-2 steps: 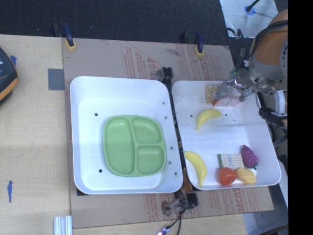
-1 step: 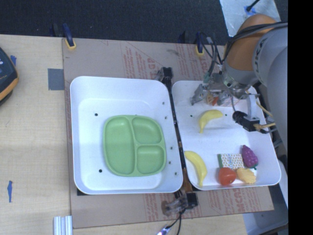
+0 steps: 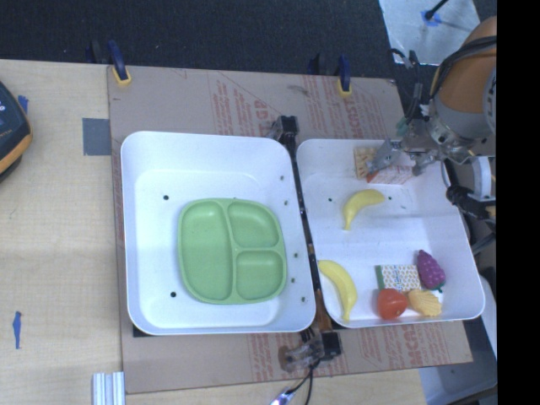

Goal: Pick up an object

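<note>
Tool (image 3: 390, 160) is hovering at the back of the right bin (image 3: 447, 226) over a tan-red item (image 3: 369, 162) — can't tell if open or shut — w/ 1 small banana (image 3: 361, 205) lying just below-left, long axis slanting.

Arm (image 3: 467, 91): cut off by the right edge — just the orange band and grey wrist in frame.
Gripper (image 3: 396, 154): too small and cluttered to read; finger state can't be told.
Patterned item (image 3: 371, 163): at the far side of the right bin (image 3: 439, 218), partly covered by the gripper; its kind can't be made out.
Black and orange device (image 3: 10, 133): sliced by the left edge, only a corner showing.
Small patterned block (image 3: 398, 277): print too fine to read.
Cardboard lettering (image 3: 232, 99): red print, too faint to read.
Metal piece (image 3: 108, 386): near-left — cut by the bottom edge.
</note>
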